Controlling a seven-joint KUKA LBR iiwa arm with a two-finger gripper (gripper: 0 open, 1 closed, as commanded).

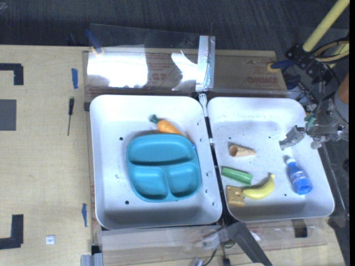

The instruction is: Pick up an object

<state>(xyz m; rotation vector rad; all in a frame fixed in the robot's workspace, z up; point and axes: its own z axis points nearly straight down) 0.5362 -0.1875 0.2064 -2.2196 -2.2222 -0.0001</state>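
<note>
Currently the two-finger metal gripper [304, 135] hovers over the right white bin's [266, 111] right edge, fingers spread, holding nothing. Small blue plastic bottle [298, 177] lies just near of it; yellow banana [259, 188] sits farther left, near the green cylinder [237, 175].

One fixed overhead camera looks slantwise down on both bins [105, 148].

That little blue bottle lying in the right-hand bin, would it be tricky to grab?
Probably somewhat. The blue bottle lies on its side, and its rounded body looks apt to roll if nudged. It seems small and likely light, so it may skid across the bin's smooth floor. Its glossy surface could slip.
</note>
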